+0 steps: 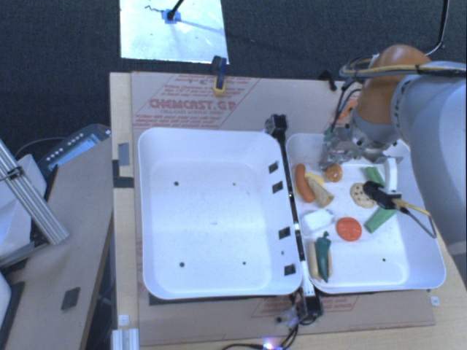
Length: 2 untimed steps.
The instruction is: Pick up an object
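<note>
One gripper [337, 154] is hanging low at the far end of the right bin [423, 268], just above a small orange ball [333, 172]; whether it is open or closed I cannot tell. It seems to be lining up a grasp, so the next move is calling for a straight descent onto the ball, avoiding the orange sausage [303, 183], cookie [358, 192] and tomato [349, 229] lying nearby, while the left bin [211, 283] is sitting beside it on the counter [190, 100]
</note>
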Motion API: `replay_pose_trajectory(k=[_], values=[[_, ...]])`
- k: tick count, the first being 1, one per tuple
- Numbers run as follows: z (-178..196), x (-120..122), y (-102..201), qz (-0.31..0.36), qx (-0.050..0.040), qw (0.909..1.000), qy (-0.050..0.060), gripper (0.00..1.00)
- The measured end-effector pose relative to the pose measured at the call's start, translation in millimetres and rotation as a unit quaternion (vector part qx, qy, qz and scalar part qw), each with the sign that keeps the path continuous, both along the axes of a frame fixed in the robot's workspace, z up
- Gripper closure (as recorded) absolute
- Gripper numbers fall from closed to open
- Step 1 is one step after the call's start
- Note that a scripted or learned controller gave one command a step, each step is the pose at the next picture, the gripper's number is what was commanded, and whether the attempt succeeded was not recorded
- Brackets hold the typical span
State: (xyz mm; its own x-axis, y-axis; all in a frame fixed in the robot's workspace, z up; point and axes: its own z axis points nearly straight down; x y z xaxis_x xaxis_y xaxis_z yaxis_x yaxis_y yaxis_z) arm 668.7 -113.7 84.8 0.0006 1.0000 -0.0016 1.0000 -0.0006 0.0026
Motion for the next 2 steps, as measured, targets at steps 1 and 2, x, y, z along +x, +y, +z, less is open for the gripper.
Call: replay_pose_trajectory(k=[1,2], values=[[1,-10,-76,-0.002,-0.0012,1.0,-0.001,1.0],[2,-110,-13,0.001,0.0017,1.0,0.001,1.0]])
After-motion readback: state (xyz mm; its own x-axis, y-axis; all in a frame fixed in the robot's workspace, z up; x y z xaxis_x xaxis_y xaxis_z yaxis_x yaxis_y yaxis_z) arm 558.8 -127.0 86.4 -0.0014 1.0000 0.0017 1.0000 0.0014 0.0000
